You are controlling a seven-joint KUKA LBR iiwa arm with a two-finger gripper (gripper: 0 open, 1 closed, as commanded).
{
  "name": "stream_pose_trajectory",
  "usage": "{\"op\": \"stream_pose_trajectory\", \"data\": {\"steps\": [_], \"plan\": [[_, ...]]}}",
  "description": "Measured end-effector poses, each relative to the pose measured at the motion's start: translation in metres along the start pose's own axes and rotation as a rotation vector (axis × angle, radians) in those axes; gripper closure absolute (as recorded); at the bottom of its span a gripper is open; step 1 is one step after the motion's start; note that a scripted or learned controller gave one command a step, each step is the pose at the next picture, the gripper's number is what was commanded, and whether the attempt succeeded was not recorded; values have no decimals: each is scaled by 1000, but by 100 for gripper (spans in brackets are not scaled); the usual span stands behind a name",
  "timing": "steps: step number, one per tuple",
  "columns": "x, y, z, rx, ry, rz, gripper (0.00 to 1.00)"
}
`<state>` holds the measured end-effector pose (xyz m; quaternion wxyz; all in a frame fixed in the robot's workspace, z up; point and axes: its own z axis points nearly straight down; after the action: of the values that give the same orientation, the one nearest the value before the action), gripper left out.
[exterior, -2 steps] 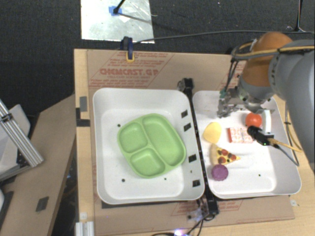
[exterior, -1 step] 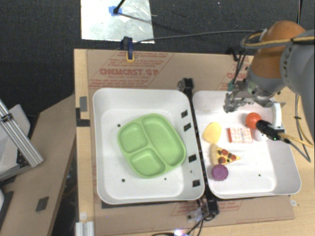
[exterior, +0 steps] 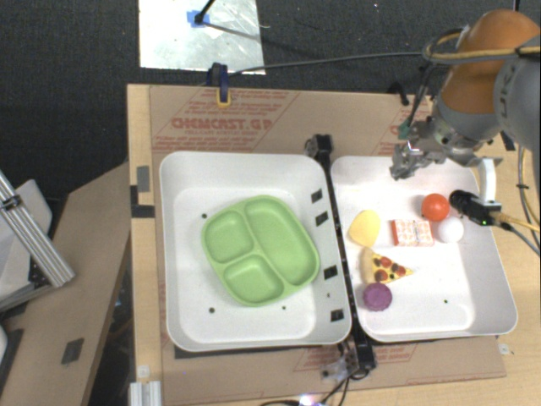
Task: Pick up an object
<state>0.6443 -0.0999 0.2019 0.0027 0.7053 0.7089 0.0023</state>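
Note:
My gripper (exterior: 405, 164) hangs over the back part of the right bin (exterior: 486, 311), above bare white floor, with nothing seen in it. In front of it and to its right lies an orange-red ball (exterior: 434, 206), with a small white ball (exterior: 450, 230) next to it. A red and white box (exterior: 412, 233) and a yellow rounded piece (exterior: 365, 227) lie mid-bin. Closer to the front are a toy pizza slice (exterior: 385, 268) and a purple round piece (exterior: 377, 296).
The left bin (exterior: 182, 311) holds a green divided plate (exterior: 259, 248). A black divider with clips (exterior: 332, 227) runs between the two bins. The arm's orange-banded wrist (exterior: 478, 66) looms over the right bin's back right corner.

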Motion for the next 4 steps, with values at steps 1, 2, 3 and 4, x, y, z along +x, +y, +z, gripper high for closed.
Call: {"op": "stream_pose_trajectory", "data": {"steps": [1,2,3,4], "plan": [[0,2,-55,-1,-1,0,100],[53,-16,-42,7,3,-4,100],[103,-36,-28,9,3,-4,100],[158,-56,-22,8,3,-4,100]]}}
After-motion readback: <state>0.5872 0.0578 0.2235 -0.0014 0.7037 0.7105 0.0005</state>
